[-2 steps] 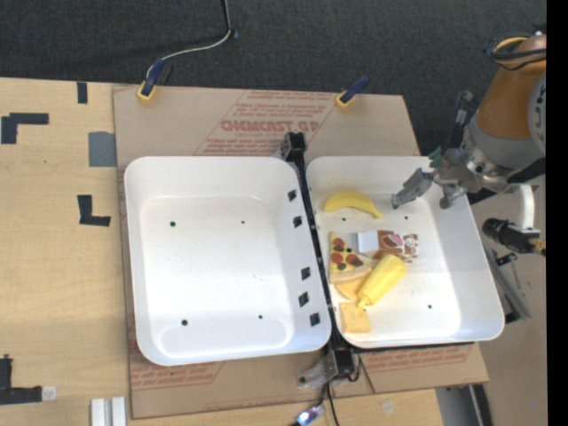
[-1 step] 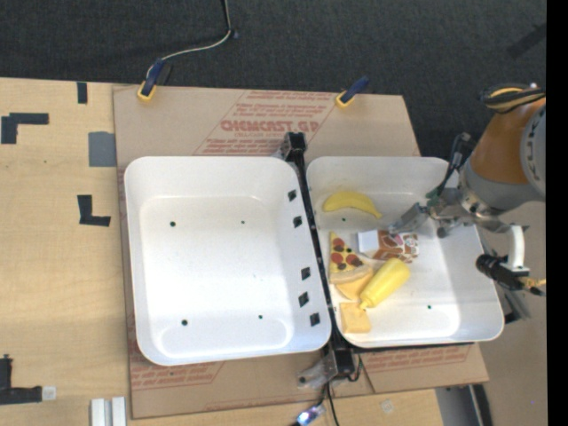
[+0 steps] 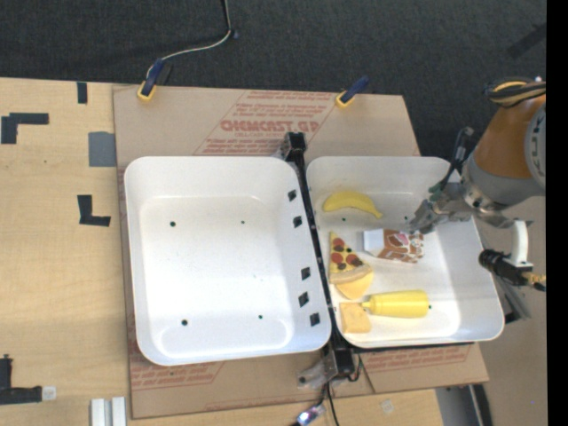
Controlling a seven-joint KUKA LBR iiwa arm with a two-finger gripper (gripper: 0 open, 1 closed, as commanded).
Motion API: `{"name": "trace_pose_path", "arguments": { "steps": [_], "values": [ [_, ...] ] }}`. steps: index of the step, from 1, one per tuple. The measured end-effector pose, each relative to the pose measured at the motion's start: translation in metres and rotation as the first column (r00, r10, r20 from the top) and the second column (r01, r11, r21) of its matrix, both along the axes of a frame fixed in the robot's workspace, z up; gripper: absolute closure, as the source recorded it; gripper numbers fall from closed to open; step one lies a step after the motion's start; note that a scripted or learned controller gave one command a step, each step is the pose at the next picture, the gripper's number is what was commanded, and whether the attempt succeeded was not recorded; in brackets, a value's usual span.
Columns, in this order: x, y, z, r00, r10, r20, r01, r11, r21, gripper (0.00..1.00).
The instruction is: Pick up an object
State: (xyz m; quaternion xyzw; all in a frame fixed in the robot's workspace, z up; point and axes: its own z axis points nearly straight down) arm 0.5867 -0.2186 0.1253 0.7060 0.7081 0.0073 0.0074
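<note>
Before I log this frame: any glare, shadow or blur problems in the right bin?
Camera view: lighting is even, the right bin bright white without hiding the banana or yellow bottle; shadows are soft; the gripper looks slightly soft, so its fingers are hard to read.

Colours across the two bins and the bench

Both bins are plain white, the left bin (image 3: 213,256) marked by a few small black dots on its floor; the right bin (image 3: 461,313) carries a yellow banana (image 3: 351,204), a pizza slice (image 3: 348,264) with a pale yellow crust and red topping spotted dark, a yellow bottle (image 3: 399,304) with a paler cap, a pale orange block (image 3: 355,319), and a white card (image 3: 374,239) beside a brown-and-white speckled piece (image 3: 401,247). The bench (image 3: 53,264) is light wood with black tape marks, under a brown cardboard sheet (image 3: 266,122) printed in red. The arm (image 3: 506,149) is grey with an orange band.
</note>
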Motion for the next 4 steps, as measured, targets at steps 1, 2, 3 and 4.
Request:
{"name": "trace_pose_path", "arguments": {
  "steps": [1,2,3,4],
  "values": [
    [0.03,0.007,0.153,1.0,0.001,-0.004,-0.001,1.0,-0.006,1.0],
    [0.085,0.063,0.32,1.0,0.006,-0.001,-0.006,1.0,-0.004,1.0],
    [0.064,0.057,0.369,1.0,-0.001,-0.015,0.001,1.0,-0.002,1.0],
    [0.044,0.045,0.413,1.0,-0.003,-0.016,0.003,1.0,-0.002,1.0]
  ]
}}
